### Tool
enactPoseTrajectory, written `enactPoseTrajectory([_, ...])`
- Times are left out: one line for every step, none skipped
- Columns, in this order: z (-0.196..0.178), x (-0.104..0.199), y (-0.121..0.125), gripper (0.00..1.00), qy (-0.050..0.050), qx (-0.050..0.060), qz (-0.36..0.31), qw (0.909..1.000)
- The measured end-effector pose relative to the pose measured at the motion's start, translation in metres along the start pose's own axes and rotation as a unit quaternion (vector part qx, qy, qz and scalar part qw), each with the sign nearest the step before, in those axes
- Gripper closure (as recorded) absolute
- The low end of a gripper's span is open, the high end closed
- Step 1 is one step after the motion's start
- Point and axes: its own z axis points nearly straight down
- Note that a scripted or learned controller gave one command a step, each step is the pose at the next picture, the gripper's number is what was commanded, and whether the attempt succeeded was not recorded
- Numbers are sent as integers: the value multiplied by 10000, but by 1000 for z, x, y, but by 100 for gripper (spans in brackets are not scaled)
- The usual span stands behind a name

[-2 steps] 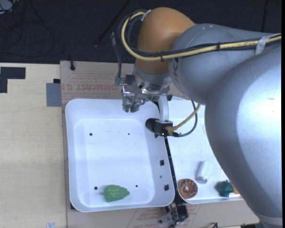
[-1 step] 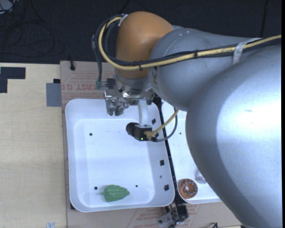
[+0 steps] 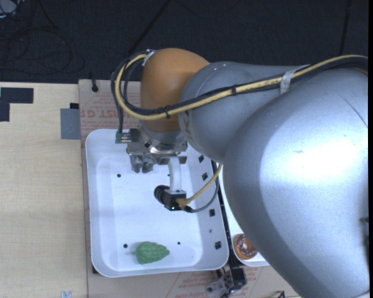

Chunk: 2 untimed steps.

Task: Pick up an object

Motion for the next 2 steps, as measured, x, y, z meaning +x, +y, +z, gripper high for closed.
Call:
enactPoseTrajectory([54,46,-77,100,1,24,-14,10000])
enactPoseTrajectory([-130,7,-124,100,37,-90,11,10000])
